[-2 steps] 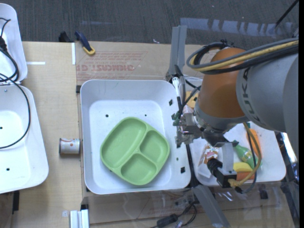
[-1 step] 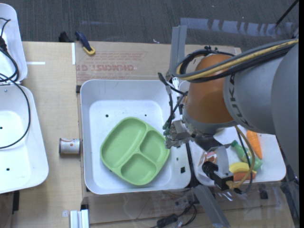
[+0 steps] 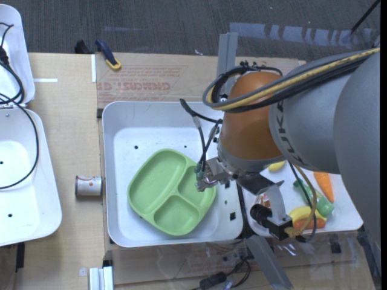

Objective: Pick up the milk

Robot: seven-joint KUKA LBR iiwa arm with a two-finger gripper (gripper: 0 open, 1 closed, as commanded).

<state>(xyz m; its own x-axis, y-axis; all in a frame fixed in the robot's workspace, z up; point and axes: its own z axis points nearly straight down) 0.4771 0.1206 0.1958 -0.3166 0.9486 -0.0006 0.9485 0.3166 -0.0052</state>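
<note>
Camera view, from above the bench: the gripper [image 3: 204,177] is seen low inside one white bin [image 3: 115,162], at the edge of a green divided plate [image 3: 163,192] that lies beneath it and spreads away from the arm [image 3: 314,119]. Whether the gripper is wide or narrow cannot be told, and nothing can be seen gripped in it.

The milk cannot be made out. Behind the gripper, in the neighbouring bin [image 3: 347,219], a carrot [image 3: 325,186] and a yellow toy [image 3: 276,167] are seen past the wrist, with more bright toys close by. The milk is judged most likely to be hidden there under the arm. A small can [image 3: 89,186] lies on the bench well beyond the plate, outside the bin.

A grasp made here would probably catch only the plate's rim, so it is best avoided. The gripper should be raised clear of the bin wall and the milk found before any descent is made. The carton should then be approached from straight above and centred across its narrower sides. It should be closed on firmly only once the neighbouring toys are clear.
</note>
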